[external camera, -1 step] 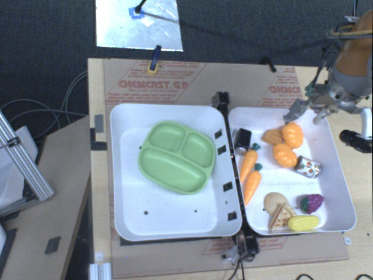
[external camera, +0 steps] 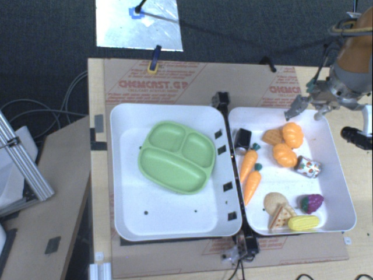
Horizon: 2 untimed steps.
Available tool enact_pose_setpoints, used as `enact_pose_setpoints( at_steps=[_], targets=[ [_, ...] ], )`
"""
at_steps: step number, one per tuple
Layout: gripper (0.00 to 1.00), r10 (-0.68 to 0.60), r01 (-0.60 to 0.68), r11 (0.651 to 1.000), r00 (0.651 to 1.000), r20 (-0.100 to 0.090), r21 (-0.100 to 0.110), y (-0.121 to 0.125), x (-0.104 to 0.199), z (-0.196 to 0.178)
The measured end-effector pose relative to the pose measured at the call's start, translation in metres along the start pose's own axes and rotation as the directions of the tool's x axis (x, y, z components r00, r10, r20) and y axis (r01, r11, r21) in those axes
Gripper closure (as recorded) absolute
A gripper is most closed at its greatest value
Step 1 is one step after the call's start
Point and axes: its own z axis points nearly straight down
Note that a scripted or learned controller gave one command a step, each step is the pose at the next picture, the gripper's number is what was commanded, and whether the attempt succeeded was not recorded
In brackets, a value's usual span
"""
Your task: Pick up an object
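Claw (external camera: 308, 107) is seen at the far right, above the far edge of the right bin (external camera: 344, 174); both fingers are spread apart, nothing is held between them. Arm (external camera: 352, 57) is seen above it, grey with an orange band.

Near to far:

Right bin, near edge: corn cob (external camera: 303, 221) is laid flat, yellow. Sandwich wedge (external camera: 281, 217) is placed just left of it, touching. Bread roll (external camera: 274, 201) is set just behind the wedge. Purple grapes (external camera: 312, 202) are placed just behind the corn, toward the right wall.

Right bin, middle: two carrots are laid lengthwise near the left wall. Near carrot (external camera: 252, 184) and far carrot (external camera: 247, 161) are partly overlapped. Small patterned can (external camera: 308, 167) is laid on its side at the right.

Right bin, far part: two orange fruits are placed touching, one (external camera: 284, 154) nearer, one (external camera: 292, 135) farther. Flat orange-brown piece (external camera: 271, 136) is tucked just left of the far fruit. Black block (external camera: 242, 138) is placed near the left wall.

Far fruit is the item closest to the claw, but is not touched by it.

Left bin (external camera: 134, 214): green divided plate (external camera: 177, 156) is set near the centre, tilted in plan.

Far side: shiny sheet (external camera: 139, 16) is laid on the dark floor beyond the bench.
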Motion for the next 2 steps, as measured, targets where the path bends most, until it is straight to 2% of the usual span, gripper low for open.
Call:
enact_pose_setpoints(
  at_steps=[1, 2],
  targets=[
    [0.00, -0.003, 0.003, 1.000, 1.000, 0.000, 0.000, 0.009, 0.001, 0.045],
    [0.00, -0.004, 0.004, 1.000, 1.000, 0.001, 0.000, 0.011, -0.002, 0.105]
  ],
)
